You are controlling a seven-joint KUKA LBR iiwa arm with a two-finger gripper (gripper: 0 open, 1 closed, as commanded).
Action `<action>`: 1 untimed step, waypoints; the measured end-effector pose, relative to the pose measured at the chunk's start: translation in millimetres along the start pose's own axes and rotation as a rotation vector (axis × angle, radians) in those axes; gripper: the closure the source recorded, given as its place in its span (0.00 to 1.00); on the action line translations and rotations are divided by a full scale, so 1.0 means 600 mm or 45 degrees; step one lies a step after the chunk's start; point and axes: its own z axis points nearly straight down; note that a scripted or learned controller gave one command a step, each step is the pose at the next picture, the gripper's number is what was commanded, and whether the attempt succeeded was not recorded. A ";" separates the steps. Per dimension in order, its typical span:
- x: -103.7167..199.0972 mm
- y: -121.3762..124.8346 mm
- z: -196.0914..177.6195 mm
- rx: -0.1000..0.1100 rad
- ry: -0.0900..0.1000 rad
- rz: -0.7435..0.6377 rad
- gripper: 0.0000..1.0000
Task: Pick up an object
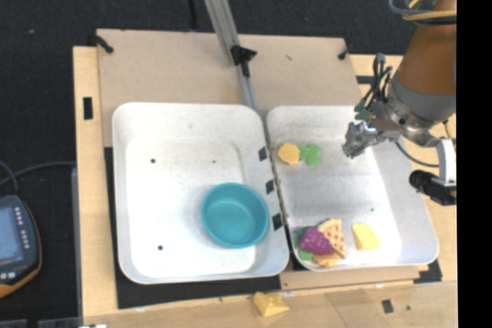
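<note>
No text, label, brand, number or sign can be read anywhere on the bench, bins or objects.

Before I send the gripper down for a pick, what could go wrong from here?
1. The gripper hangs over bare floor of the right bin, so a straight descent would likely close on nothing.
2. The orange piece and green piece touch, so a grasp may nudge one away or catch both.
3. The purple grapes and pizza slice are crowded in the bin's front corner, leaving little finger room.
</note>
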 end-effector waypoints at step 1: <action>0.086 0.001 0.021 0.000 0.000 0.000 1.00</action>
